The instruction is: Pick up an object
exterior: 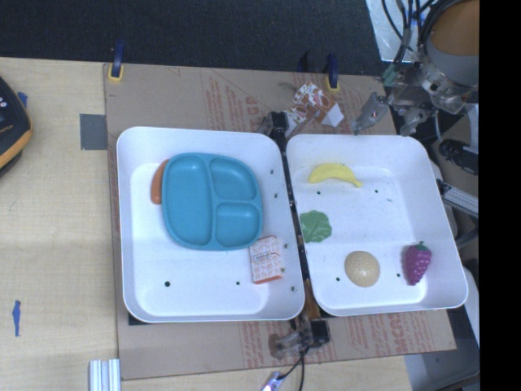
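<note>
In the right bin (423, 165) lie a yellow banana (334, 173), a green leafy piece (315, 226), a beige round piece (362, 268) and a purple grape bunch (416, 262). The left bin (138, 283) holds a blue divided plate (213, 201), an orange piece (156, 183) partly tucked under the plate's left side, and a small printed packet (265, 259). My gripper (389, 116) hangs at the upper right, over the back rim of the right bin and behind the banana. Its fingers stand apart with nothing between them.
A crumpled wrapper (313, 103) and a clamp (331, 63) sit behind the bins on the brown board. Another clamp (116, 59) holds the board's back left corner. A yellow and black device (10, 125) lies at the far left edge. Cables (399, 10) hang near the arm.
</note>
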Controlling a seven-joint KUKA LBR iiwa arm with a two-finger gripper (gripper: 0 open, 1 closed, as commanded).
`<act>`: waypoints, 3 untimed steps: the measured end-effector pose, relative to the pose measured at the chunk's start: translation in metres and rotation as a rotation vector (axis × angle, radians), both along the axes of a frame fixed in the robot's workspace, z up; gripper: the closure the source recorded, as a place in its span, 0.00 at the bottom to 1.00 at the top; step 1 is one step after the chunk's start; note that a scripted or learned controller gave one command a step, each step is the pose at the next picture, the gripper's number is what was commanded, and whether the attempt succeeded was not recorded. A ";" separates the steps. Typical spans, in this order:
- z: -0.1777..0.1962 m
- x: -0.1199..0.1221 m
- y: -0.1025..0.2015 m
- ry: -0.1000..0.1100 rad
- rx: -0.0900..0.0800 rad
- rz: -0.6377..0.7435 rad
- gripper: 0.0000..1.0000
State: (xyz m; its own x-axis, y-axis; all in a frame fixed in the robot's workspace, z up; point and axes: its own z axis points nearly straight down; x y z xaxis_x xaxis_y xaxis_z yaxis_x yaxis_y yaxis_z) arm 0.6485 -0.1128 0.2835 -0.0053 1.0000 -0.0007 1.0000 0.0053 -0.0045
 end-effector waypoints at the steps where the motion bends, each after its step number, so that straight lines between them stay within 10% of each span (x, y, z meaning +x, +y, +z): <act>1: -0.095 -0.067 -0.100 0.000 -0.002 -0.001 0.00; 2: -0.039 -0.141 -0.099 -0.001 0.001 -0.002 0.00; 3: -0.078 -0.155 -0.099 -0.001 0.000 0.000 0.00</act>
State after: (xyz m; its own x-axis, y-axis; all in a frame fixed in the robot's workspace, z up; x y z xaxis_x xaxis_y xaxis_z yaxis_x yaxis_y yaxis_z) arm 0.4936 -0.2116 0.2052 -0.0054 1.0000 -0.0006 1.0000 0.0054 -0.0038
